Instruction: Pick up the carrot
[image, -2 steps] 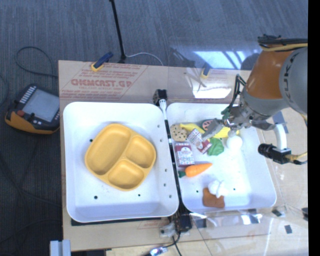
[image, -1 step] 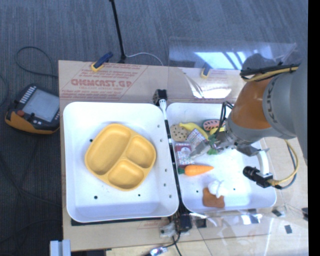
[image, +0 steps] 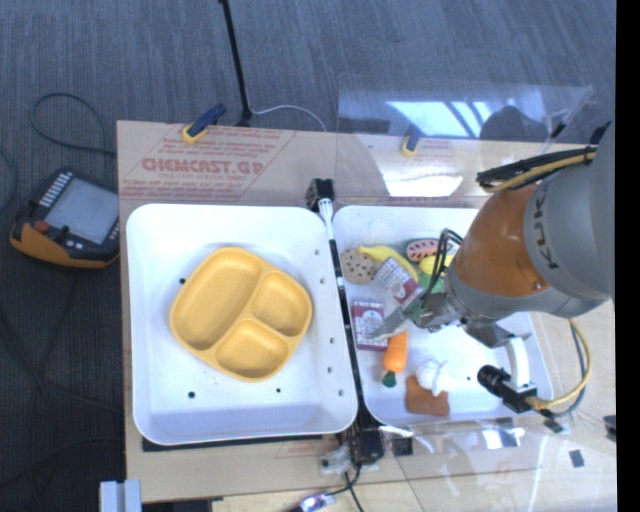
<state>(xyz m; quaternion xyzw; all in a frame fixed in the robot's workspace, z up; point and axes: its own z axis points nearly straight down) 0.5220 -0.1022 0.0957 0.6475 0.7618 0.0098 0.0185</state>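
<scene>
— While hovering just above the carrot (image: 395, 356) in the right bin (image: 535, 345), jaws (image: 425, 312) hidden under the wrist; apart or together, cannot tell.
— Risk?
— Crowded by the red packet (image: 368, 322) and banana (image: 385, 262); could nudge the carrot or grab a neighbour.
— Markings?
— "KUKA" partly legible on the arm (image: 535, 230); "CHEMCAST GP" mirrored on the bench (image: 205, 166).
</scene>
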